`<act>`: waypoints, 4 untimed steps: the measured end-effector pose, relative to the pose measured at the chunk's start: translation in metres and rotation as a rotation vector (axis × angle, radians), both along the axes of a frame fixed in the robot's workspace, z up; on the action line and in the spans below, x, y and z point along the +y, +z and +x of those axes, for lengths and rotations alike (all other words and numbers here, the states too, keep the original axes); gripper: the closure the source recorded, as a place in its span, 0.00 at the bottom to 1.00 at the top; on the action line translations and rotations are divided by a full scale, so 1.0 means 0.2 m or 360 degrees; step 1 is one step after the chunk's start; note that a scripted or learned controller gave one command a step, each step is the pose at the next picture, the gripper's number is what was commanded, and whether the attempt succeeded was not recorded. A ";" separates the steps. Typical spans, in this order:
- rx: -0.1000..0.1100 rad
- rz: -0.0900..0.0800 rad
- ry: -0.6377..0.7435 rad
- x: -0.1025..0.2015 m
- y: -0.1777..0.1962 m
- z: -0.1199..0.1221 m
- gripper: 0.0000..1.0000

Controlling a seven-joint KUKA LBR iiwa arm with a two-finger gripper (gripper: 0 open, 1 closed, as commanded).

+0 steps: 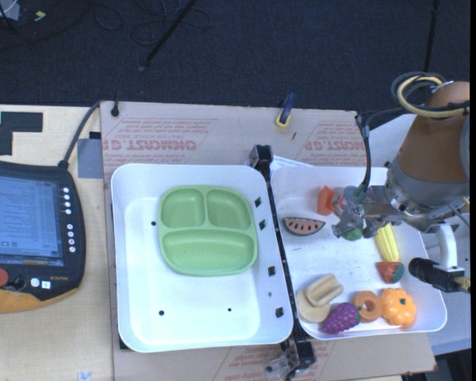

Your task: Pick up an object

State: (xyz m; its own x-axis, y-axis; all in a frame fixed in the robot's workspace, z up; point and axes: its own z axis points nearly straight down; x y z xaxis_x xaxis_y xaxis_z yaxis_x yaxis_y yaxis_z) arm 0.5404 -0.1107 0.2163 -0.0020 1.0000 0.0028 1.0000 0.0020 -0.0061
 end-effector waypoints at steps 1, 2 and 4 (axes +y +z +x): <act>-0.0004 0.0000 0.0004 0.24 0.11 -0.08 1.00; -0.0002 -0.0003 -0.0002 0.28 0.06 -0.11 1.00; -0.0004 -0.0004 -0.0001 0.22 0.03 -0.05 1.00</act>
State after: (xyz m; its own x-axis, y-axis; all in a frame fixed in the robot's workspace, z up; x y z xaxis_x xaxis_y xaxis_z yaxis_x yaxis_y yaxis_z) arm 0.5302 -0.0674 0.2225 -0.0014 1.0000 0.0005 1.0000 0.0014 -0.0036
